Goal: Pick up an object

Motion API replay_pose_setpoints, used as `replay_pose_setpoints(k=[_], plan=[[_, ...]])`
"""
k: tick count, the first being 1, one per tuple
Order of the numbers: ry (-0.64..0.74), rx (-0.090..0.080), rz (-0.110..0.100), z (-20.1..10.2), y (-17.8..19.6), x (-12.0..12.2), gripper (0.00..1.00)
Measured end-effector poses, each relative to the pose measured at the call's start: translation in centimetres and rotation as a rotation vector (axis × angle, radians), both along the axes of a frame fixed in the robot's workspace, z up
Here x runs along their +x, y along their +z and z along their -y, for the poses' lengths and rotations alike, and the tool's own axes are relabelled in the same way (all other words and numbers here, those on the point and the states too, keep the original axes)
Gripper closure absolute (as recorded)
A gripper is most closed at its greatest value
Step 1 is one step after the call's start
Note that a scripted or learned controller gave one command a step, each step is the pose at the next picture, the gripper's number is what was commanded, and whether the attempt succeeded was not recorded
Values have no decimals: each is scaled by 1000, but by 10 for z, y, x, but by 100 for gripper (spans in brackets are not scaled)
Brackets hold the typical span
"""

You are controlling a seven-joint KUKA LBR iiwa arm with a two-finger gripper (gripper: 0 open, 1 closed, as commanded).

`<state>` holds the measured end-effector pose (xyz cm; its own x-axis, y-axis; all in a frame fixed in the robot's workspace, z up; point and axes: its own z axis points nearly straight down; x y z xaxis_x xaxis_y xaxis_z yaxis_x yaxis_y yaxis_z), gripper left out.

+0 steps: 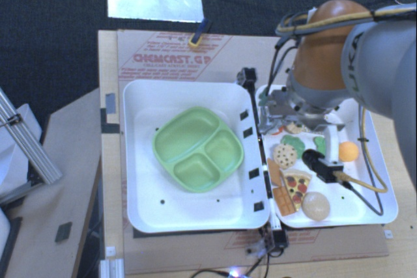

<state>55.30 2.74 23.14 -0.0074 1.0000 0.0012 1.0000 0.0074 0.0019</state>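
Note:
The right bin (381, 202) holds several toy foods: a chocolate-chip cookie (284, 155), a pizza slice (298, 186), a pale round ball (315, 206), an orange ball (348, 151), a tan bread stick (280, 191) and two green pieces (292, 142) (319, 144). My gripper (287, 123) hangs low over the back left of this bin, just above the green pieces and the cookie. The bulky wrist hides its tips, and I see nothing held.
The left bin (140, 205) carries a light green divided plate (197, 148) near its middle. A black-clipped divider wall (255, 140) separates the two bins. The arm (365, 49) covers the right bin's back part. Cardboard lies behind the bins.

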Motion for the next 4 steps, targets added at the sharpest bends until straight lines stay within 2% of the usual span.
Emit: replay_pose_setpoints(k=[1,2,3,4], plan=[[0,0,0,-41,-4,10,100],[-3,-1,-1,-66,-13,12,100],[-2,0,0,-72,-7,30,100],[-3,-1,-1,-69,-3,28,100]])
